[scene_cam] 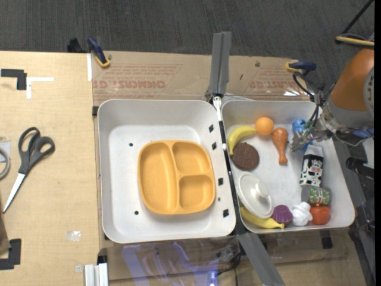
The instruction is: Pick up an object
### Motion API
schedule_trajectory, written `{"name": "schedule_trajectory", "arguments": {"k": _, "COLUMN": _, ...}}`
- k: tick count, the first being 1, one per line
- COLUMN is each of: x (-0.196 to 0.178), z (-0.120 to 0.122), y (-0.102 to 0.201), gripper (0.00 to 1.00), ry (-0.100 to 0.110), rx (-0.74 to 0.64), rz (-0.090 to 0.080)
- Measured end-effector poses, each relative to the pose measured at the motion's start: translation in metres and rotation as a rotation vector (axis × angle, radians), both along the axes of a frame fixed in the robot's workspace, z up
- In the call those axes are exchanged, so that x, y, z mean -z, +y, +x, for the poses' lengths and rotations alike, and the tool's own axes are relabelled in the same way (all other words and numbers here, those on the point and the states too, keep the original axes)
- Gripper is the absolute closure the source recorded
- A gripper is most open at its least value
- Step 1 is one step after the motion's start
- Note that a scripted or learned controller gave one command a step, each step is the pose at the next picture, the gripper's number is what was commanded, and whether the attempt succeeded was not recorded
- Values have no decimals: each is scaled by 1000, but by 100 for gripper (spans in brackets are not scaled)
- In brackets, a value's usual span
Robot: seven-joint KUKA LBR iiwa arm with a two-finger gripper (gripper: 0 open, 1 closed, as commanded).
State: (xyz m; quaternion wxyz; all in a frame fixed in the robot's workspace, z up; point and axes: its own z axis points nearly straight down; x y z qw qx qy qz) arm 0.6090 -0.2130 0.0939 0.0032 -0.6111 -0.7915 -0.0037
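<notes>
Grey metal and tangled cabling make up the gripper [305, 134], which sits low over the far right part of the right bin [271, 105]; its fingers are too small and cluttered to separate, so whether they are spread or pressed together cannot be told. A small blue object [298, 126] lies just beside it, partly masked by the gripper, and its shape cannot be made out. The arm [352, 91], orange above the wrist, is cut off by the right edge of the view.

Just in front of the gripper stands a black-and-white patterned carton [311, 170]; whether it touches the gripper is unclear. Nearer the viewer along the same wall lie a small greenish can [316, 195] and a red tomato-like piece [319, 214], with a white object [301, 214] and a purple object [281, 214] beside them, both hard to identify.

To the left of the gripper are an orange drumstick [280, 143], an orange ball [264, 126], a yellow banana [237, 136] and a dark brown round cookie [244, 156] overlapping the banana's end. A white bowl [256, 195] partly covers a second banana [261, 221].

The left bin [119, 118] holds a yellow divided plate [177, 176]. Scissors [27, 157] lie on the wooden bench [47, 219], well apart from both bins.
</notes>
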Motion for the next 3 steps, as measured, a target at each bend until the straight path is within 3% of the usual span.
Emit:
{"name": "schedule_trajectory", "arguments": {"k": 1, "x": -141, "z": 11, "y": 33, "gripper": 100, "ry": -1, "rx": 83, "rz": -12}}
{"name": "schedule_trajectory", "arguments": {"k": 2, "x": 1, "z": -49, "y": 42, "gripper": 100, "ry": 1, "rx": 181, "rz": -10}}
{"name": "schedule_trajectory", "arguments": {"k": 3, "x": 1, "z": -49, "y": 46, "gripper": 0, "ry": 3, "rx": 177, "rz": -5}}
